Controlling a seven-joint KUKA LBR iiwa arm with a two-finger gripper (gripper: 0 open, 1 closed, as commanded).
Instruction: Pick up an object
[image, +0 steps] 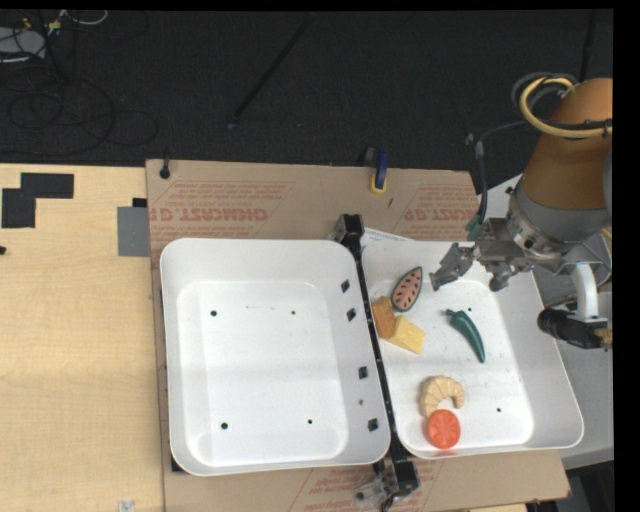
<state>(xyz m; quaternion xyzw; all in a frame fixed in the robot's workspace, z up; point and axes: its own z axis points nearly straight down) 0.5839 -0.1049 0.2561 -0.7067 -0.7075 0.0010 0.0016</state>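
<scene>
The right bin (545, 400) holds several small items. A green chilli pepper (467, 333) lies near its middle. A brown spotted oval piece (406, 289) rests at the upper left, beside a yellow cheese wedge (405, 335) and an orange-brown block (383, 318). A tan croissant (442, 391) and a red tomato (444, 429) sit at the front. My gripper (476, 265) hangs over the bin's back edge, above and behind the pepper. Its fingers (447, 270) are spread apart with nothing between them.
The left bin (180, 350) stands beside the right one, with a black clamp strip (362, 340) along the shared wall. Cardboard (250, 200) lies under both bins. A blue clip (379, 175) stands at the back. The arm's orange band (575, 140) is at the far right.
</scene>
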